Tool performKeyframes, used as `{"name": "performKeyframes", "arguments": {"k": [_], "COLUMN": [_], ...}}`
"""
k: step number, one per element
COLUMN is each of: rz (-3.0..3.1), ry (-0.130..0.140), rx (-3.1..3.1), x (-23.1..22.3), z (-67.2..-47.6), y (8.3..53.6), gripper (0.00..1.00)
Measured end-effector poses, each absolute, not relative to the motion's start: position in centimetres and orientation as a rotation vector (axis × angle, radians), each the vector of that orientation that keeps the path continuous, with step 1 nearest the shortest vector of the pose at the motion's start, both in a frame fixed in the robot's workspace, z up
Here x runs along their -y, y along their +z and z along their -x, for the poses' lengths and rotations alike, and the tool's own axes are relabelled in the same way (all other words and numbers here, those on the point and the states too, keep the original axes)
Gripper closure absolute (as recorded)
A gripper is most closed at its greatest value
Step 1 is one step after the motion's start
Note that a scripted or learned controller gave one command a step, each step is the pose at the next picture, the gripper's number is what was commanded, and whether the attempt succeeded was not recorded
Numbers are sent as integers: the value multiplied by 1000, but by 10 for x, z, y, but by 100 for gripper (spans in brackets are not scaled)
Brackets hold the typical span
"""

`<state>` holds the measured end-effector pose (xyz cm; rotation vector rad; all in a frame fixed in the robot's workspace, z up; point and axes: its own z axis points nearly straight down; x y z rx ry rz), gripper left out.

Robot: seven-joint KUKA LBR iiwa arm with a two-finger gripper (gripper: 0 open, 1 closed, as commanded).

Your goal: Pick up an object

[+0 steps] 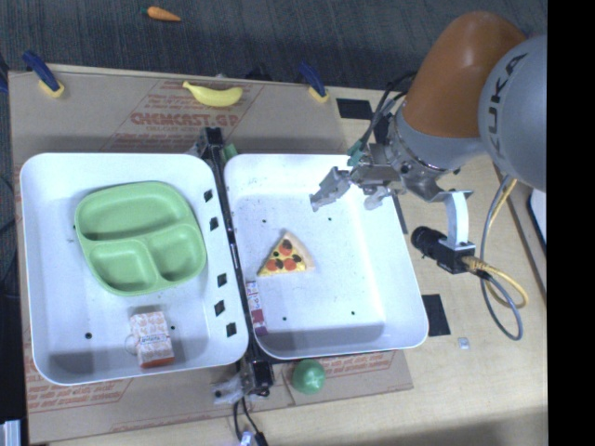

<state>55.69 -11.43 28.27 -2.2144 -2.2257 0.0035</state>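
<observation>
Hovering open pincer (351,191) above right bin (390,286), pizza slice (285,255) apart.

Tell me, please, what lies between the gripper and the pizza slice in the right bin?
Nothing: in the camera view, the gripper hangs above the right bin, and only bare white floor separates it from the pizza slice.
</observation>
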Motion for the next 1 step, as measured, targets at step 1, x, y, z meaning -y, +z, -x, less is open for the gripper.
{"name": "performKeyframes", "arguments": {"k": [1], "rz": [2213], "ry": [5], "rx": [2225], "x": [150], "z": [-484], "y": [163], "gripper": [0]}}
